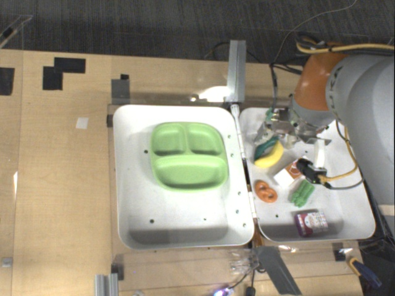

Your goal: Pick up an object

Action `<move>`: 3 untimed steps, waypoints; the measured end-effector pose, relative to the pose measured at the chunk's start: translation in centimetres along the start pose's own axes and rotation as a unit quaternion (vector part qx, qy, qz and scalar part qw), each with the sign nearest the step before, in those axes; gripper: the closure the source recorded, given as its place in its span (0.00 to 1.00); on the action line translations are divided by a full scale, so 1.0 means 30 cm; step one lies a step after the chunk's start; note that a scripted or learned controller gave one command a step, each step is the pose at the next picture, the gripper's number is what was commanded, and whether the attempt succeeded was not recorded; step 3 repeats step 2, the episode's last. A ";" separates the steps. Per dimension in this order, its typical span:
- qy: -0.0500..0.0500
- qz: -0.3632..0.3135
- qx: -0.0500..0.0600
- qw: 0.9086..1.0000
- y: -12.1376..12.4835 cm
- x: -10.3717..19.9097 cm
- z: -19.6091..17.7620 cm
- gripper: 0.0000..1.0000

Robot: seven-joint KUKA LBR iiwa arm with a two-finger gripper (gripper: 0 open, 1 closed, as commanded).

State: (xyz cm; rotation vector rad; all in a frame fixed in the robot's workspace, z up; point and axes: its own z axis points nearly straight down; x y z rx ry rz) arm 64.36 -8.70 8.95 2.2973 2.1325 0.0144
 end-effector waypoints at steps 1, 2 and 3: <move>0.002 -0.001 -0.004 1.000 0.010 0.007 -0.046 1.00; 0.000 -0.106 0.002 0.994 0.074 0.248 -0.323 1.00; 0.000 -0.106 0.002 0.994 0.074 0.248 -0.323 1.00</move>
